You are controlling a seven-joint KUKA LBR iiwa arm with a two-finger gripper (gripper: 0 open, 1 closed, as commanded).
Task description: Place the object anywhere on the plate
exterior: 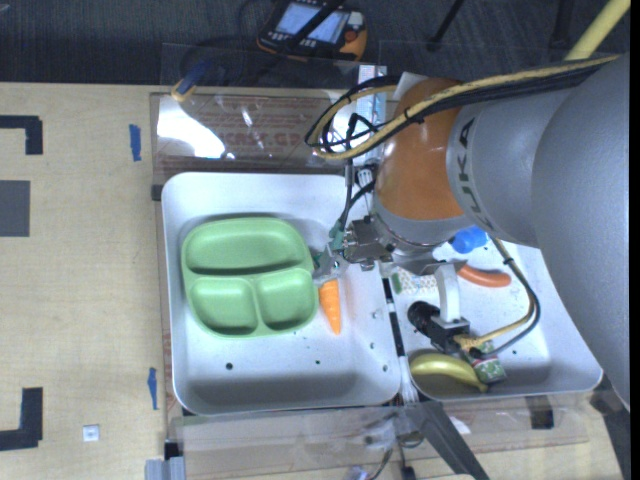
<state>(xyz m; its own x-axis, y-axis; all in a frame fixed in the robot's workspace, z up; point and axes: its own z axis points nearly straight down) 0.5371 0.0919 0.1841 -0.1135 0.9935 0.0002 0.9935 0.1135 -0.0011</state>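
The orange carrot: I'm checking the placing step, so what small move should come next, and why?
Probably a short shift toward the green three-compartment plastic plate. The orange toy carrot lies on the white bin floor beside the plate's right rim, under the gripper, so it is not yet on the plate.

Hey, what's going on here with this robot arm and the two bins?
A grey KUKA arm reaches in over the seam between two white bins. The left bin holds a green divided plate, with a toy carrot lying just off its right edge, on the bin floor. The right bin holds a banana, a red sausage-like toy and a blue item. I can't tell whether the arm holds anything.
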